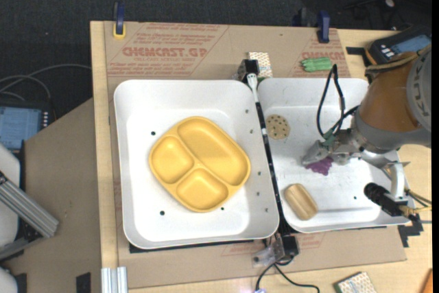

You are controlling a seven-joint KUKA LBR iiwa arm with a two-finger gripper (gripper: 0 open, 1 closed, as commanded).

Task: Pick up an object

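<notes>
One purple object [319, 165] lies touching the hand [321, 151]; its grip state cannot be told.

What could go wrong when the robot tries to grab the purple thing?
The tool sits right over the small purple object, and whether it really has it cannot be seen, so it might lift off with nothing. The black cable loops close above the right bin and could drag or snag as the arm moves. The tan block and the round speckled disc lie nearby, so a sideways nudge might bump one.
</notes>
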